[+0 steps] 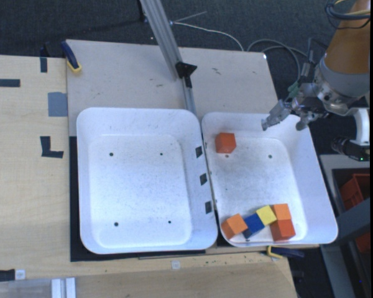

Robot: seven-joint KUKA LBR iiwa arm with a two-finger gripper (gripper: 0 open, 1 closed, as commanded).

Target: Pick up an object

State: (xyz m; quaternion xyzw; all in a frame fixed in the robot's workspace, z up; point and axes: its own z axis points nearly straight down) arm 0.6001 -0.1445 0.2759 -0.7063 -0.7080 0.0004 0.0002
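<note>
- Gripper (286, 117) hangs over the top right rim of the right bin (314, 166); two fingers read as spread apart, nothing between them.
- Lone orange cube (225, 143) lies in the right bin toward its top left corner, at about 8 o'clock from the gripper and near it; bare floor on all sides, so it looks the easiest pick.
- Cluster at the bin's 6 o'clock edge: small orange block (235, 224), blue block (253, 225), yellow block (265, 215) and a larger red-orange block (282, 222); these sit touching or just beside one another and hard against the front wall, little room for fingers.
- Step in hand, as I judge it: approach, no grasp yet.
- To do it well: carry the gripper toward 8 o'clock until centred over the lone cube; turn the wrist so fingers straddle two flat faces, not corners; descend straight; close only when the cube sits between the pads.
- Risk: the bin's left wall lies near the cube; a skewed descent could nudge it against that wall.
- Left bin (93, 166) lies beside, at 9 o'clock.
</note>
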